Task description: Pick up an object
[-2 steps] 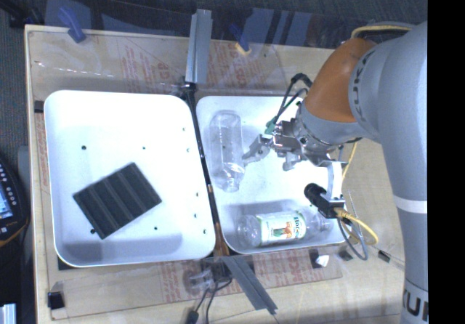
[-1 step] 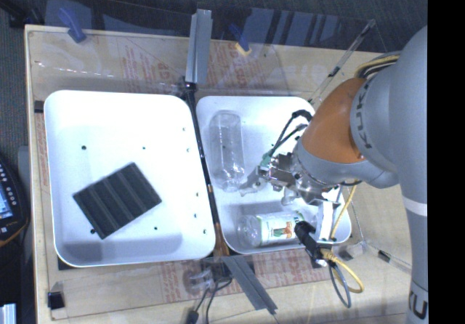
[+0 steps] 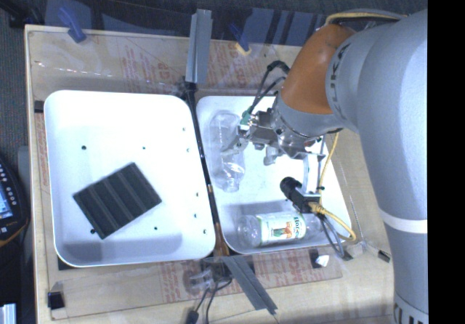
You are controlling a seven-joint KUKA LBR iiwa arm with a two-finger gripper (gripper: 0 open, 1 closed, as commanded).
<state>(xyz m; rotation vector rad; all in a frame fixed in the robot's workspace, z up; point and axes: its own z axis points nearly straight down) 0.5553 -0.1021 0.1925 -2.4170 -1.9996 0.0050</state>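
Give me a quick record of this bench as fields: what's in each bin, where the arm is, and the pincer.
left bin: holds a dark ribbed flat panel, lying at a slant toward the near left corner
right bin: holds a clear plastic bottle at its left side and a clear bottle with a green and orange label lying on its side along the near edge
arm: reaching in from the right over the right bin
pincer: over the right bin, close to the clear plastic bottle; grasp cannot be told
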